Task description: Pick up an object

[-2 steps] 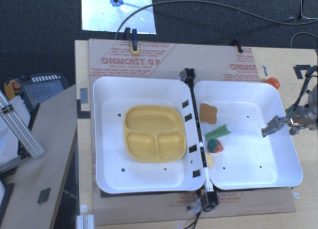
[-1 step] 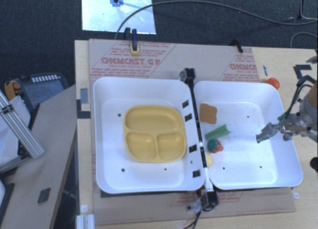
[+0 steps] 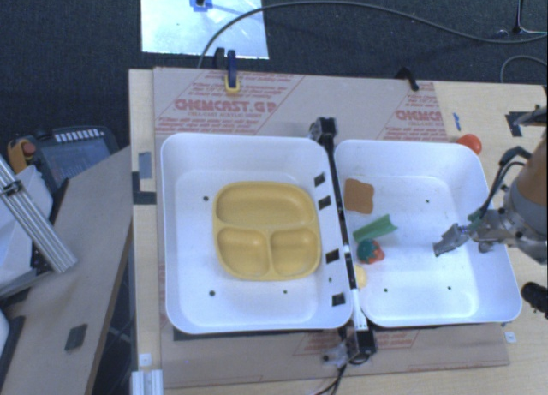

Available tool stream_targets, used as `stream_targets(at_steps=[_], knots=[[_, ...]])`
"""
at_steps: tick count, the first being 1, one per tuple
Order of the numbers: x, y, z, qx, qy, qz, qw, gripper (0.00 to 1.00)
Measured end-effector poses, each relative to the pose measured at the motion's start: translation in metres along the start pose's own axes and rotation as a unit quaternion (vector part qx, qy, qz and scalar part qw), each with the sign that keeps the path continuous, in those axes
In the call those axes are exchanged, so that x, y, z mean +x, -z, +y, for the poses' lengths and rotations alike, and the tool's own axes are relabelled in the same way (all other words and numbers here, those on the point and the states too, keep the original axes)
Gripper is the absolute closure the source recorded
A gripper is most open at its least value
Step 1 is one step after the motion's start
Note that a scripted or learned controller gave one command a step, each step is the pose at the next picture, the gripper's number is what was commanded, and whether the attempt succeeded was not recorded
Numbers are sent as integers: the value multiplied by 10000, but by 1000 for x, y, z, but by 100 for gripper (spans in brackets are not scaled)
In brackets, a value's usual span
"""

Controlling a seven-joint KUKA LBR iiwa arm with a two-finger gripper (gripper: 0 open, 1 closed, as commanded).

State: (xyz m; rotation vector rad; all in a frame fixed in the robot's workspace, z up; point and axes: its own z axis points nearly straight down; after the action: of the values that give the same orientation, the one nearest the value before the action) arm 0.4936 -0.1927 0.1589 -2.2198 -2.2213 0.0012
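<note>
Poised low over the right bin [image 3: 428, 170], the pincer [image 3: 447, 242] carries nothing and its spread I cannot tell, while the green block [image 3: 374, 229], likeliest target, lies near the divider.

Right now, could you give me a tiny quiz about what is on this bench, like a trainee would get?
1. True or false: the yellow divided tray lies in the left bin.
2. Which thing lies nearest the top of the right bin: A the green block, B the brown piece, C the red and green ball?
3. Fill in: the gripper hovers over the ____ bin.

Key: 1 true. 2 B. 3 right.
</note>
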Motion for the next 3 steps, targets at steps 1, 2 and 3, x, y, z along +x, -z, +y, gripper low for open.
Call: stream_targets(at_steps=[1,2,3], knots=[[6,-62,-1,10,3,7,10000,0],[5,-48,1,-17,5,-6,10000,100],[5,15,-2,-45,16,-16,10000,100]])
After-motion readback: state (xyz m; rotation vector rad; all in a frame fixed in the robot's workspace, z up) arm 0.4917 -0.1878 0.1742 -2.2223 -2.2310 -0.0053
